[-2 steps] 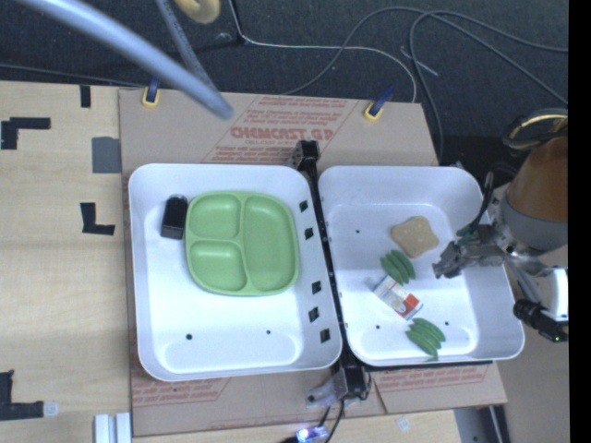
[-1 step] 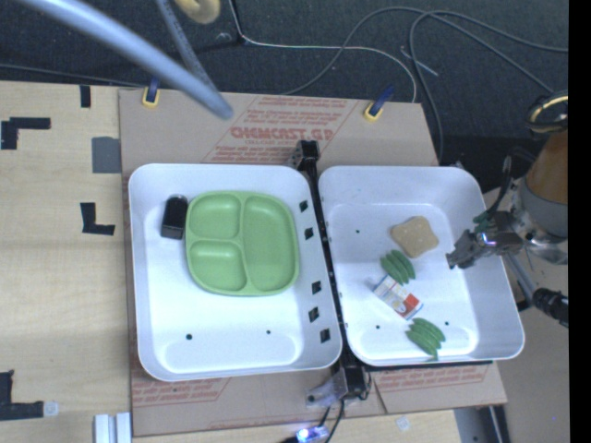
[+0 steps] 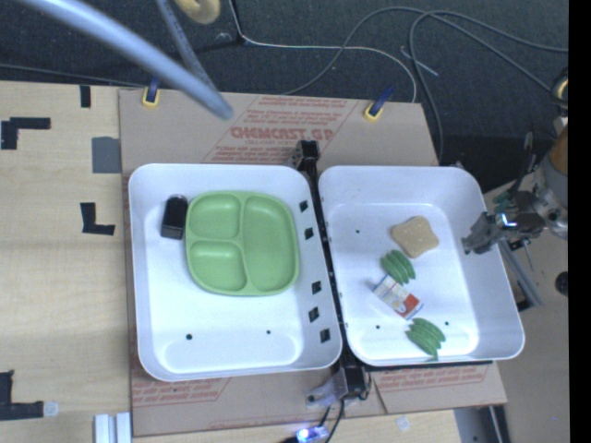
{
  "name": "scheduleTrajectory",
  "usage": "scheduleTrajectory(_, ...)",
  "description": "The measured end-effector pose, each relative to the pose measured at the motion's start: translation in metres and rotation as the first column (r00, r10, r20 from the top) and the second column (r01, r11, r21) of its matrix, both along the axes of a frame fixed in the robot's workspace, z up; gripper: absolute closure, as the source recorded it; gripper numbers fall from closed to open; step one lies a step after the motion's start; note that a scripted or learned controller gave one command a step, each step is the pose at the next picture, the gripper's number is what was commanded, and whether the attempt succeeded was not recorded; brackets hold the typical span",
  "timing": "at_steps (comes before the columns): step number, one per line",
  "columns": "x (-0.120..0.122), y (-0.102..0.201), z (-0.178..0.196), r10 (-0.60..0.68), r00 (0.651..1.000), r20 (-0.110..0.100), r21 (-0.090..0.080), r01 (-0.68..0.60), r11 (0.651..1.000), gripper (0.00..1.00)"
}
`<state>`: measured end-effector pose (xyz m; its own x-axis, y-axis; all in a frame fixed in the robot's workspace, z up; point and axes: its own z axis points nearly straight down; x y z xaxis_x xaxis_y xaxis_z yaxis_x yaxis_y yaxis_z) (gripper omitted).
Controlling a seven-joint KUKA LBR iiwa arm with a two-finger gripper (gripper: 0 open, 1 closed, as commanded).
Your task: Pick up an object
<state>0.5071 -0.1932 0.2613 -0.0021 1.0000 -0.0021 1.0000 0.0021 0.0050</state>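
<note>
The right bin (image 3: 462, 192) holds a tan bread-like piece (image 3: 415, 236), a green leafy item (image 3: 399, 266), a small red and white packet (image 3: 397, 297) and a second green item (image 3: 426, 334) near the front. My gripper (image 3: 488, 228) hovers at the bin's right rim, to the right of the tan piece, with nothing seen between its fingers. In the left bin (image 3: 152, 247) lie a green divided plate (image 3: 244, 243) and a small black block (image 3: 174, 217) beside the plate's left side.
A dark divider (image 3: 319, 247) with clips runs between the two bins. Both bins rest on a cardboard sheet (image 3: 277, 123) over the wooden bench. Cables trail across the dark floor behind. A grey pole (image 3: 120, 40) crosses the upper left.
</note>
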Motion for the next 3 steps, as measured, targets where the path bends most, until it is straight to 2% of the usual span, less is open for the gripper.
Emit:
scheduleTrajectory(2, 0.006, 0.093, -0.003, 0.003, 1.0, -0.006, 0.003, -0.003, 1.0, 1.0)
scheduleTrajectory(3, -0.006, 0.143, -0.011, 0.003, 1.0, -0.007, 0.003, -0.003, 1.0, 1.0)
